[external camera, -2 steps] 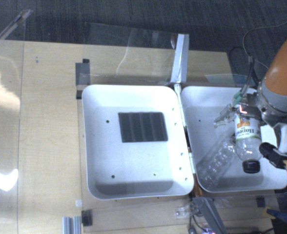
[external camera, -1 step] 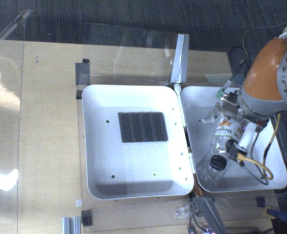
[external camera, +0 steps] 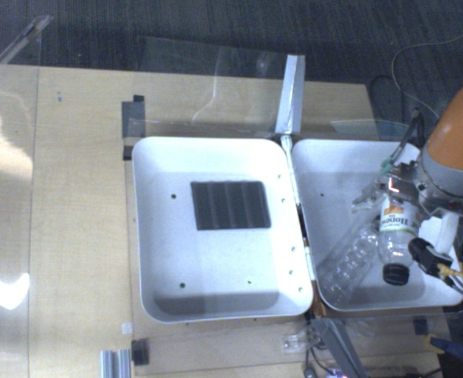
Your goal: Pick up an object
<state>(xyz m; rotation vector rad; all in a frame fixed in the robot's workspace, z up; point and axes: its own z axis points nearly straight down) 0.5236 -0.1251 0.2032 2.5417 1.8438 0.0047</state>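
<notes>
I count two shallow white bins on the pale wooden worktop (external camera: 66,235), both smooth plastic with rounded corners. The left bin (external camera: 157,211) carries one dark ribbed rectangular mat (external camera: 230,205), flat near its middle. In the right bin (external camera: 330,179) I make out two bottles lying down: one clear, ridged plastic bottle (external camera: 350,264) angled toward the near left corner, and one clear bottle with a white and orange label (external camera: 397,220) and a black cap (external camera: 394,274), the cap end pointing toward the near wall. My single arm (external camera: 456,144), grey with a glossy orange band, comes in from the right, and the tool (external camera: 395,186) sits right over the upper end of the labelled bottle. From this slant I cannot tell how the tool is set or whether it has the bottle. One strip of grey metal (external camera: 290,93) stands up behind the seam between the bins, and a clear sheet (external camera: 7,179) catches glare on the left.
</notes>
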